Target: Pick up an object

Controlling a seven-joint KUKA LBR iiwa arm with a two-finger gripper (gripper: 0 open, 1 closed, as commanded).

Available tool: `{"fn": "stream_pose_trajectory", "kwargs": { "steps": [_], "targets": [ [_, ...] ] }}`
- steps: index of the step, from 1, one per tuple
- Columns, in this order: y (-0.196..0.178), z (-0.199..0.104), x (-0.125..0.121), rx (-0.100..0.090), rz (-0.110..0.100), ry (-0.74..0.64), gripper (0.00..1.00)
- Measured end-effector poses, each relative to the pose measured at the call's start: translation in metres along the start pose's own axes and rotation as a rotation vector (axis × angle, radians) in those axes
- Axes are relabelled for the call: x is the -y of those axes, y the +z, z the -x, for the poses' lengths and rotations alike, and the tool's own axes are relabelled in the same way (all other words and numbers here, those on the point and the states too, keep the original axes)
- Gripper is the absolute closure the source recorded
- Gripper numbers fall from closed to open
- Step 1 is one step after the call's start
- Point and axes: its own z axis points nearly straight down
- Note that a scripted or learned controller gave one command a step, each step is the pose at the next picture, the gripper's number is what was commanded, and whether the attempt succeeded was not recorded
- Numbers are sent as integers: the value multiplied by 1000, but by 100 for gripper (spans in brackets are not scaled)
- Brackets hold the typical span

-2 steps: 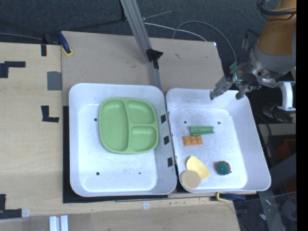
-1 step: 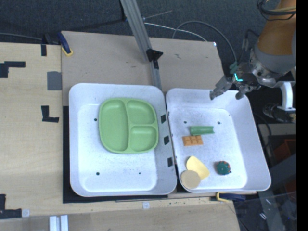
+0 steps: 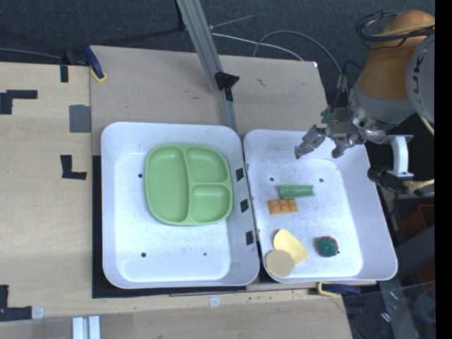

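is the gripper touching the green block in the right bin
Apart. The camera view shows the gripper over the bin's far edge, with bare white floor of the right bin between it and the green block, which lies beside the orange waffle piece.

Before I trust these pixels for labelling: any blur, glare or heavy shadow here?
Camera view: lighting even and soft, no glare on the white bins; the end effector and the small items, such as the green block, look slightly soft; shadows are faint.

Green divided plate [image 3: 188, 184] laid in left bin [image 3: 120, 210]; grey pole [image 3: 202, 37] slanted across bench [image 3: 148, 90] behind bins.
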Motion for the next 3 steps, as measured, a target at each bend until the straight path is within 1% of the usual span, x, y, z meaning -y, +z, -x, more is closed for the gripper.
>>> {"fn": "stream_pose_trajectory", "kwargs": {
  "steps": [2,3],
  "targets": [
    [89,-1,5,0,0,0,0],
    [76,-2,4,0,3,-2,100]
  ]
}}
